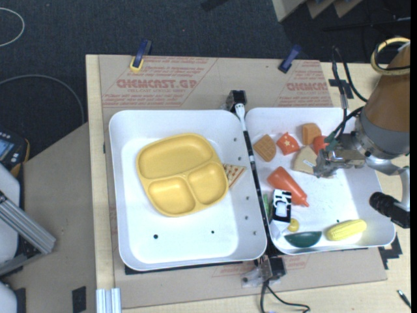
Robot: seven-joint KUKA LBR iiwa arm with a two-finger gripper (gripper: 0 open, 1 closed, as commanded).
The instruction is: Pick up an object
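The tool (324, 163) hangs low over the far part of the right bin (348, 204), its tip just beside a beige wedge (303, 160) and a small red piece (319, 143); whether its fingers are apart or together I cannot tell, and nothing can be seen held in it. The candidates for picking all lie in this bin: an orange block (311, 134) and a red-orange lump (287, 143) on the far side, a tan round piece (265, 148) to their left, an orange carrot (288, 182) in the middle, and along the near edge a yellow corn cob (345, 229) and a dark green piece (303, 238). They look like toy food, so probably light, rigid plastic, smooth and apt to slip or skid rather than break. The beige wedge is nearest the tool and would likely be best taken across its narrow width; the carrot, being tapered, should be gripped at its thick end. The left bin (189, 240) holds a yellow divided plate (182, 173), broad and shallow, a poor fit for two fingers.
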